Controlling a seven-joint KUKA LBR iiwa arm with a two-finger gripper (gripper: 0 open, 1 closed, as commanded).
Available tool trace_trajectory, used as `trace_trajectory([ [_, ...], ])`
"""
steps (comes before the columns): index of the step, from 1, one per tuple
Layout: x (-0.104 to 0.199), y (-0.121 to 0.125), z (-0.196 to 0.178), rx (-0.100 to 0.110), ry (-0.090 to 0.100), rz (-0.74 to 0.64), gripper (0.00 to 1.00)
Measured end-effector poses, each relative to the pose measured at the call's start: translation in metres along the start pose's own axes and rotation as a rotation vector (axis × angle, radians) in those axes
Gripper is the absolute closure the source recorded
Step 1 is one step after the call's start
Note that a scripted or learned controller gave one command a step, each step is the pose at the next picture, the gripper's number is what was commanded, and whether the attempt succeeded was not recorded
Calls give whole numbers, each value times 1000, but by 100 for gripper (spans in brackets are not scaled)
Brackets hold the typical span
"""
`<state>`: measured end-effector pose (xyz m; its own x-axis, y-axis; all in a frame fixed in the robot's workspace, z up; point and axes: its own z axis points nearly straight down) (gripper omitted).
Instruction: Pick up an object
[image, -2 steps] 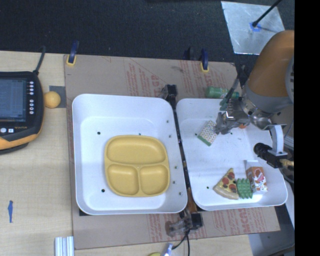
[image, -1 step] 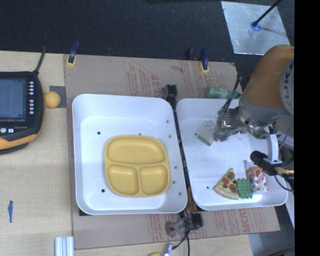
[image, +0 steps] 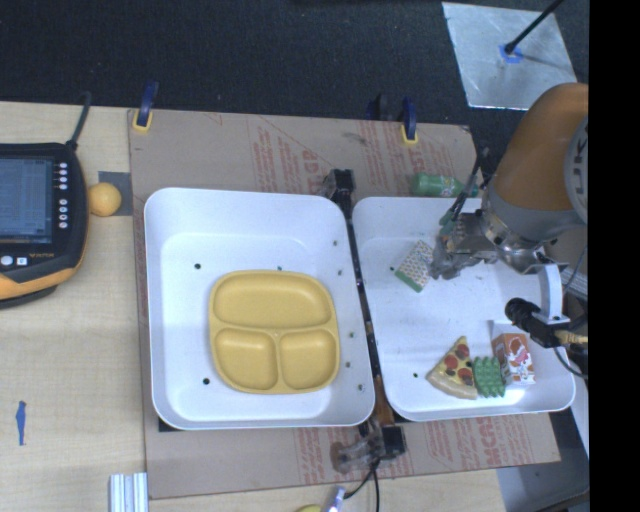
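Light wood bench (image: 70, 400) with a brown cardboard sheet (image: 300, 150) laid over it, held at the far edge by two blue clamps (image: 146, 104). Dark carpeted floor (image: 250, 45) behind the bench, pale sheet (image: 510, 50) with a blue mark on it at upper right. Black-and-orange control pendant (image: 35, 220) at left, orange ball (image: 104, 198) beside it. Even light

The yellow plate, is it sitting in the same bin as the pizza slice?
No, the yellow plate lies in the left bin, while the pizza slice lies in the right bin.
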<state>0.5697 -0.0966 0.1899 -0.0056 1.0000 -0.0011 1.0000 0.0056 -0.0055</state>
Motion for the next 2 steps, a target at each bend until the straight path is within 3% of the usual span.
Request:
trace_trajectory([
  [2, -2, 0, -20, 2, 0, -3, 100],
])
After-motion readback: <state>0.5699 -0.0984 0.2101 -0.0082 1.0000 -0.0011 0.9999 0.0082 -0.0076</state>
